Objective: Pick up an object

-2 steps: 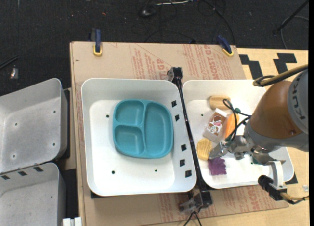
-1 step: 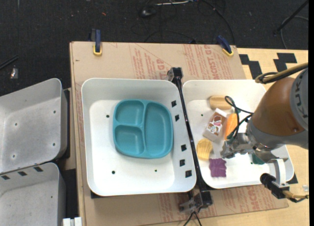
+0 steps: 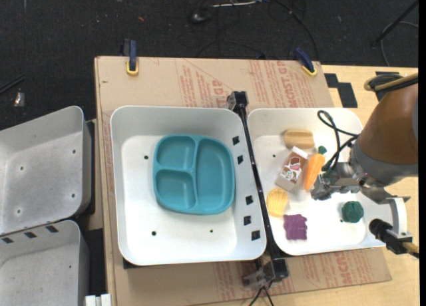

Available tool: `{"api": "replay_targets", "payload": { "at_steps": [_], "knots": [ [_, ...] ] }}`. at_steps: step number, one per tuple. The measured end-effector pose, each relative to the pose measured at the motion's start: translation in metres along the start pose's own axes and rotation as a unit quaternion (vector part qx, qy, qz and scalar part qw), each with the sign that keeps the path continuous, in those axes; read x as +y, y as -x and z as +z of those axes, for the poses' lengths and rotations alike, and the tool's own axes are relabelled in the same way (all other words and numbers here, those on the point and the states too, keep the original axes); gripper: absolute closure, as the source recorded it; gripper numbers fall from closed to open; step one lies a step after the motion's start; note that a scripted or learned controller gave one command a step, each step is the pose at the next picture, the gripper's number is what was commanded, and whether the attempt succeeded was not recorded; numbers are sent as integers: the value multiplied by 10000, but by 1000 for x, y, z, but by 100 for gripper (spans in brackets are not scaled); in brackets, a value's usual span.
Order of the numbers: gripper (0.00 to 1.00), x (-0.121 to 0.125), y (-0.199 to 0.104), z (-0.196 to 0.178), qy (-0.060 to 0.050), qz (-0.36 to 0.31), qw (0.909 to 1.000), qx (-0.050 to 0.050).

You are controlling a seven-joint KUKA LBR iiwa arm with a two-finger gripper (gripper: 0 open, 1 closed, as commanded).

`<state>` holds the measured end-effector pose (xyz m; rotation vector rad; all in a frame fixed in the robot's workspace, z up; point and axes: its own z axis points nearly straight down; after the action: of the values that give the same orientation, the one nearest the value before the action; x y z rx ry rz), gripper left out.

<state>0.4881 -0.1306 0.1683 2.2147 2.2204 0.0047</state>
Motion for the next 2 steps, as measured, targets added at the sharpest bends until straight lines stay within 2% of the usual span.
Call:
{"api": "replay_targets", "payload": {
  "at_steps": [2],
  "knots": [
    [100, 10, -1, -98, -1, -3, 10000, 0]
  ]
}}
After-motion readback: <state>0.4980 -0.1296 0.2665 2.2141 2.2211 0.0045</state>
